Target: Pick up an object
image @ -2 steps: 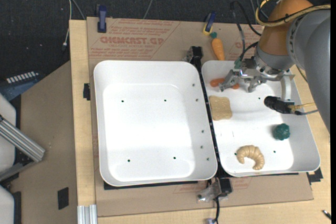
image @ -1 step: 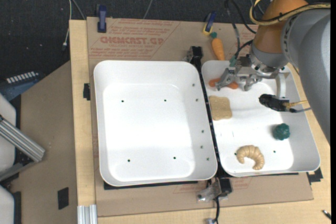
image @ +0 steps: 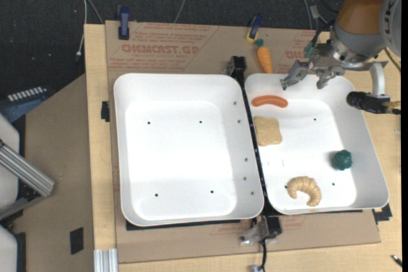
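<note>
Orange-red and slender, the toy sausage (image: 269, 100) lies at the far edge of the right bin (image: 360, 137), its long axis running left to right across the view, roughly parallel to that far rim. The jaws of the gripper (image: 310, 76) hang above the bin's far rim, spread apart and gripping nothing; two dark fingers splay downward, one toward the sausage side, one toward the arm side. Judged from this slant, the sausage lies just to the view's left of the jaws and slightly nearer the camera, making it the closest candidate for a pick. A grasp across its short axis would probably call for the fingers to straddle it from far side to near side.

Other contents of the right bin: a pale tan bread slice (image: 268, 131) just nearer the camera than the sausage, against the bin's left wall; a curled beige croissant (image: 305, 190) near the near rim; a small dark green lump (image: 342, 160) toward the right wall. An orange toy carrot (image: 264, 58) rests on the cardboard-covered worktop (image: 166, 51) beyond the bins, outside both. The left bin (image: 178, 150) sits beside the right, their walls touching.
</note>
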Controlling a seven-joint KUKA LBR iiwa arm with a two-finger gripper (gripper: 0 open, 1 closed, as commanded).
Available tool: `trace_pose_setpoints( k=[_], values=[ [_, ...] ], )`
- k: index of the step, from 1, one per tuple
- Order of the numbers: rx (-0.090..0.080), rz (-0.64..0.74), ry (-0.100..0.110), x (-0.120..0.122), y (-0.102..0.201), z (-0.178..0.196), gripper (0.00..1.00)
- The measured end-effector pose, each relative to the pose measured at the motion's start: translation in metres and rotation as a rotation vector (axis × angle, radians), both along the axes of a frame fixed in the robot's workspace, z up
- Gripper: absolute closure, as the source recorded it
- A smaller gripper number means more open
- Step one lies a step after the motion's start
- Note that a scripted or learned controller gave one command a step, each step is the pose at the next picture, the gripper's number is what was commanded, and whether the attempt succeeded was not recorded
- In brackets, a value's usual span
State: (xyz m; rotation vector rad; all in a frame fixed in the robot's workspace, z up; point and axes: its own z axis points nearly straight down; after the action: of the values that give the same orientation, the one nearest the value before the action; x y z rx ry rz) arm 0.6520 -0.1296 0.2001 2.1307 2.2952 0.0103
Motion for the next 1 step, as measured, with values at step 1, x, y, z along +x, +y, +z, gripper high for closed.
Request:
trace_pose_setpoints(
  k=[1],
  values=[
    [0.003,-0.074,0.019,0.0125,0.0053,-0.0917,0.0]
  ],
)
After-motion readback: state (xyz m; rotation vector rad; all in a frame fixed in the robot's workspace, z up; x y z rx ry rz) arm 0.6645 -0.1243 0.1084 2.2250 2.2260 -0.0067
